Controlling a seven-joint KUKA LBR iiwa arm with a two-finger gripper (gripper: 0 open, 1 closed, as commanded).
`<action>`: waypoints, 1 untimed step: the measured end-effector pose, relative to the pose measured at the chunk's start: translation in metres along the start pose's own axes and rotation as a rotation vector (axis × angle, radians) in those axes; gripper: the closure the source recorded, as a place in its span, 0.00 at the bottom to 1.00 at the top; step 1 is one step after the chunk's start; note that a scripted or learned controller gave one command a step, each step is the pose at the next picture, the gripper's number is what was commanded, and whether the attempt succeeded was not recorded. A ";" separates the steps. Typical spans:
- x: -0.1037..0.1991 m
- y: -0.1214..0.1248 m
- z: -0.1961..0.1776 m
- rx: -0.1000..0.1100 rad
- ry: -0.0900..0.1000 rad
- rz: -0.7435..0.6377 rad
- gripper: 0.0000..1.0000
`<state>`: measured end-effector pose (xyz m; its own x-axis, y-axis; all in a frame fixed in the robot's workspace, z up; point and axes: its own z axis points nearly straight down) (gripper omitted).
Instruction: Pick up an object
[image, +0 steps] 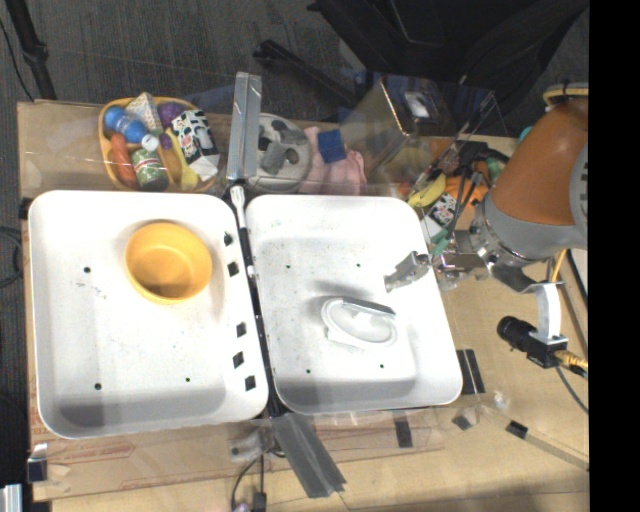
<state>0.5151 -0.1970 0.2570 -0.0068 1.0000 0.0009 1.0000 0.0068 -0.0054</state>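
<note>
While the arm (540, 180) reaches in from the right, I see its gripper (407, 270) poised over the upper right part of the right bin (300, 385), close to that bin's right wall. From this slanted view I cannot tell how far the hand is parted, and nothing shows in its grasp. My likeliest target is the white dish (357, 322), a shallow oval thing with a raised rim, lying near the middle of the right bin, just below and left of the gripper and apart from it. I judge it light, stiff and smooth, probably plastic, so it may skate across the bin floor if I nudge it sideways. Its white on white makes the edges hard to read. I would come down over the rim and pinch one wall of it, one finger inside and one outside, rather than try to span the whole body. The yellow bowl (168, 260) sits in the left bin (60, 400), well apart from the hand.
</note>
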 end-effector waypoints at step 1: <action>0.003 0.031 0.049 0.001 0.000 -0.023 0.00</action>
<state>0.5459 -0.1939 0.2080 -0.0299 0.9996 0.0010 0.9995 0.0299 -0.0064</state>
